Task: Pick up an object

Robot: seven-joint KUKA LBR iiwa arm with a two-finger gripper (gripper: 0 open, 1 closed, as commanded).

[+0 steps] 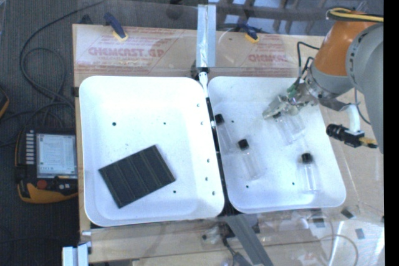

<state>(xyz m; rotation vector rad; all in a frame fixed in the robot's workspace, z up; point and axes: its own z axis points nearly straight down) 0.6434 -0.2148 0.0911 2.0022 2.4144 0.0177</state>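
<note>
Clear vial (pixel 290 129) just below fingers (pixel 275 110)

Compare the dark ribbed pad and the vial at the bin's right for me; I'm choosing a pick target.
The pad is dark, opaque and flat; the vial is clear with a black cap, hard to see against the white. The pad is far larger than the vial. The pad lies in the left bin, the vial in the right bin, nearer the tool. Both lie untouched.
</note>
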